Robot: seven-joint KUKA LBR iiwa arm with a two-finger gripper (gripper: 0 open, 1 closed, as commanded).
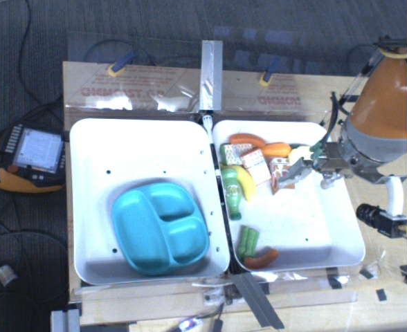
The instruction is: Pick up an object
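The gripper [291, 172] hangs over the right bin [328, 237]; its grip cannot be made out. Just left, a small carton [258, 167] and banana [244, 182].

Bright, even light; slight softness

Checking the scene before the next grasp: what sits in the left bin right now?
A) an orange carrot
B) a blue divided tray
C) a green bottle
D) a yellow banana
B: the blue divided tray lies in the left bin; the food items are in the right bin.
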